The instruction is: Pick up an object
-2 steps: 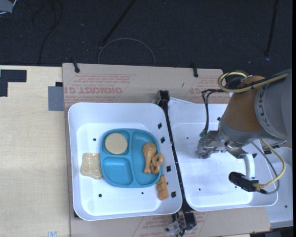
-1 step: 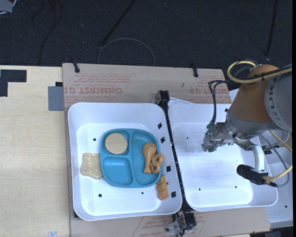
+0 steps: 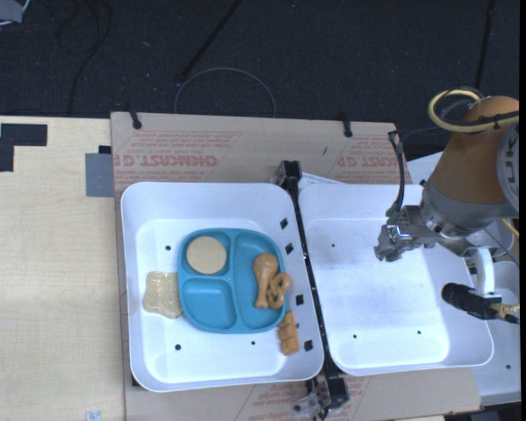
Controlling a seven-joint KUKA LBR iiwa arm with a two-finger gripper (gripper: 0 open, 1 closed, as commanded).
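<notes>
In the left bin (image 3: 154,209) lies a blue divided plate (image 3: 212,310). On it rest a round tan biscuit (image 3: 205,254) and a brown pretzel-shaped piece (image 3: 270,281). A pale beige slab (image 3: 162,294) lies just left of the plate. A small orange-brown chunk (image 3: 288,333) sits at the plate's lower right corner, near the divider. My gripper (image 3: 393,242) hangs over the right side of the right bin (image 3: 377,323), far from all of these objects, and I see nothing in it.
The black divider (image 3: 302,270) runs between the two bins. Both bins sit on a cardboard sheet (image 3: 245,147). A black cylindrical part (image 3: 467,299) juts out by the right bin's right rim, below the arm's orange band (image 3: 473,160).
</notes>
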